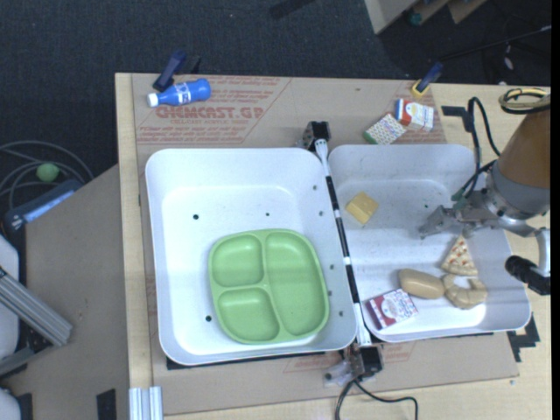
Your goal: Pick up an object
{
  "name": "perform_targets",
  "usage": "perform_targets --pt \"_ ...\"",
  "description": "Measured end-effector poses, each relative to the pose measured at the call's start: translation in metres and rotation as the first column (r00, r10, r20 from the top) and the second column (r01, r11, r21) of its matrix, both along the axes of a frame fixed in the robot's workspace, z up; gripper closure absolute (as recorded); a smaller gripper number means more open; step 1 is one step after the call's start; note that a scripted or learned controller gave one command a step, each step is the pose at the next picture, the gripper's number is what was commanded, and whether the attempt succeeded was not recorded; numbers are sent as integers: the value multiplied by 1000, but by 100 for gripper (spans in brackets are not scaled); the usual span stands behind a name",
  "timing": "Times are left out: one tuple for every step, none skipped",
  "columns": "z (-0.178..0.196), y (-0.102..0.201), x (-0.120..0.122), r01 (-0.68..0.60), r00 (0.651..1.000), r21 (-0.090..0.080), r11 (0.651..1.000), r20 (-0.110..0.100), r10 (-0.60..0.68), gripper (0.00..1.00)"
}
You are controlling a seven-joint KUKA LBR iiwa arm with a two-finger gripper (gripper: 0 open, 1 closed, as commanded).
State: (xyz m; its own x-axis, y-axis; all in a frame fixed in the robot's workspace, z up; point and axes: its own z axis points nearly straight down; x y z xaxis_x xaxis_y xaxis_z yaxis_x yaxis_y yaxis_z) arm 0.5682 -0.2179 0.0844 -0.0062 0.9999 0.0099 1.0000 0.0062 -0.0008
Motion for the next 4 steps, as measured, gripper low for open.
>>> perform_targets --pt "0 -1 -39 2 1000 -1 1000 -1 -2 0" --pt "0 -1 -53 2 1000 -2 1000 1 -2 0" --pt "10 -5 -54 5 1000 -9 1000 1 -5 100" --pt "77 39 30 4 1000 -10 1000 4 -4 100"
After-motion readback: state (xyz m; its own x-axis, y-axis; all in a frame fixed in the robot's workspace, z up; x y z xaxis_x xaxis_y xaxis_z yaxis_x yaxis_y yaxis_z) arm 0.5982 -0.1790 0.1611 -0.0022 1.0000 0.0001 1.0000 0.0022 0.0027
